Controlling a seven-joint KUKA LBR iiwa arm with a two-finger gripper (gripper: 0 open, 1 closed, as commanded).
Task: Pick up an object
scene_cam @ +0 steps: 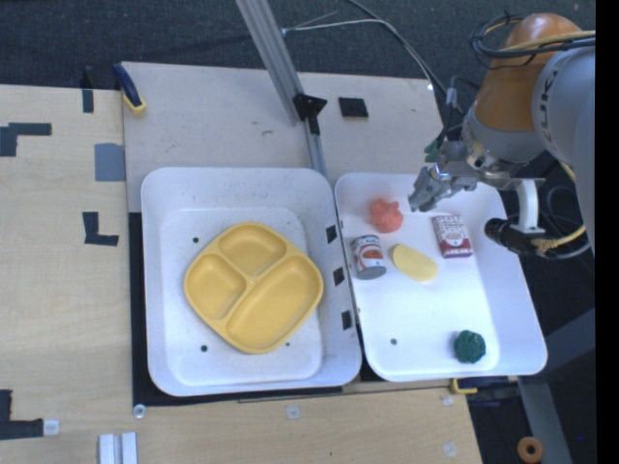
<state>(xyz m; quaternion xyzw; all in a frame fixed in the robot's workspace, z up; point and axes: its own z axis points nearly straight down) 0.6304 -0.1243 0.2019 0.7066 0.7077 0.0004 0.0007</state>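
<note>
Hovering above the far end of the right bin (426,322), gripper (430,191) pointed down and leftward, just to the right of a reddish lump (386,215) and just beyond a small red-and-white box (452,236). Judged to be the approach step: nothing seen gripped, nothing raised off the bin floor. Could not tell whether the gripper was spread or closed, since its tip read as a small dark shape against the white. Counted as possible targets, all in the right bin: the reddish lump and the box at the far end, a small can (368,256) on its side at the left wall, a yellow oval piece (414,262) just right of the can, and a green lump (470,346) well apart at the near right corner. Seemed closest to the reddish lump, so probably needed next a short shift left and toward the near side, then a straight descent around it, keeping off the yellow piece and the box. Noted in the left bin (155,259) a yellow divided plate (253,285). Left unclear: the gripper's height above the floor, the nature of the reddish lump, the print on the can and box. Cut off at the right: most of the arm.
</note>
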